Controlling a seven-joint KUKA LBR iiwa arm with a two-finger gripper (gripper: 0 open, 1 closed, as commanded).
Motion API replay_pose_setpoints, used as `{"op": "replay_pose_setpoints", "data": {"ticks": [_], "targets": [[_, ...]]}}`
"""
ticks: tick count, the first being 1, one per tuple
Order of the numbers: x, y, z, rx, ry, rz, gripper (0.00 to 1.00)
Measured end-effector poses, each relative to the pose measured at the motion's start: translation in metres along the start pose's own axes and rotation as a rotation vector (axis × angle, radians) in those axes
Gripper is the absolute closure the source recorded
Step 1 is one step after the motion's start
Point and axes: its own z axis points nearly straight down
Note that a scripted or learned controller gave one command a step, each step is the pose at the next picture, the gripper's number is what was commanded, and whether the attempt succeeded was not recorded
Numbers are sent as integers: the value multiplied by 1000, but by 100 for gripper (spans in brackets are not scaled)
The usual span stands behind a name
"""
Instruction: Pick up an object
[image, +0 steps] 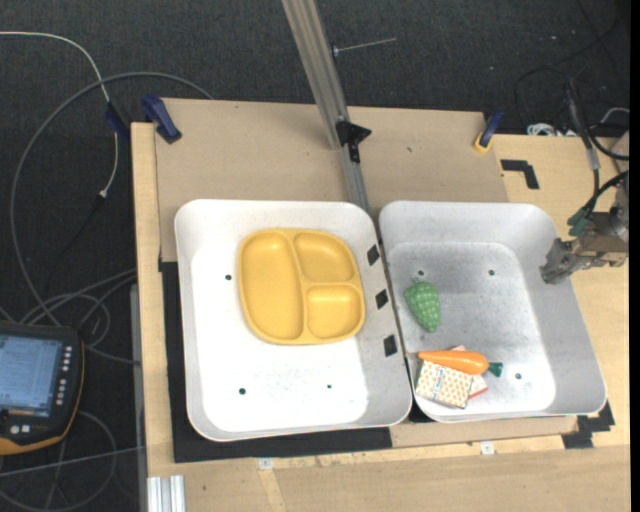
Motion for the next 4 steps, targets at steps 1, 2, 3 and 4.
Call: {"op": "replay_pose_setpoints", "data": {"ticks": [1,2,3,4], "targets": [[63,-6,-1,7,6,-6,100],[126,-10,3,8,6,-6,100],[184,-13,2,8,6,-6,100],[231,-32,20,11,5,-5,100]]}}
